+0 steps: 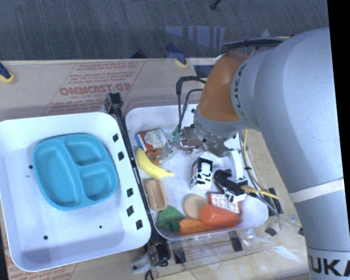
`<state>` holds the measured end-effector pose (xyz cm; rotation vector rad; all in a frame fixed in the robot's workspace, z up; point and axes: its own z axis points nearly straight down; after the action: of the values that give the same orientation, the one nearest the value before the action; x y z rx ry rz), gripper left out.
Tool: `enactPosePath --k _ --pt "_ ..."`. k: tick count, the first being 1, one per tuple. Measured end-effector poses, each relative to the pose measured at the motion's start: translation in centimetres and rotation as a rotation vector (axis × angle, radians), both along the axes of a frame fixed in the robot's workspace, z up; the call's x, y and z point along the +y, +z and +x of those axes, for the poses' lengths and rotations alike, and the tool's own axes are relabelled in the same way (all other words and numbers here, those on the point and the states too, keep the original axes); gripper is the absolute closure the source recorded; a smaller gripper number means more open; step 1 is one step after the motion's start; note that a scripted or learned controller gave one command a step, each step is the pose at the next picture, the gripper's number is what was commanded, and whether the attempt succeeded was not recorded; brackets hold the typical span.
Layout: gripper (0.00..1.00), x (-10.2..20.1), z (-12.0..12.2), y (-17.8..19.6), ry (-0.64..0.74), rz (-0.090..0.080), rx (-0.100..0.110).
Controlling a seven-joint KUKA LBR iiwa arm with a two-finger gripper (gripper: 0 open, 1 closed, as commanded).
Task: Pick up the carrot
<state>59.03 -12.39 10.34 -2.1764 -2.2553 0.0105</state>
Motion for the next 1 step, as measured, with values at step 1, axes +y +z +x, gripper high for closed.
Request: enactPosePath --k 1 --pt "0.00 8.95 0.23 9.26 -0.007 0.003 -0.017"
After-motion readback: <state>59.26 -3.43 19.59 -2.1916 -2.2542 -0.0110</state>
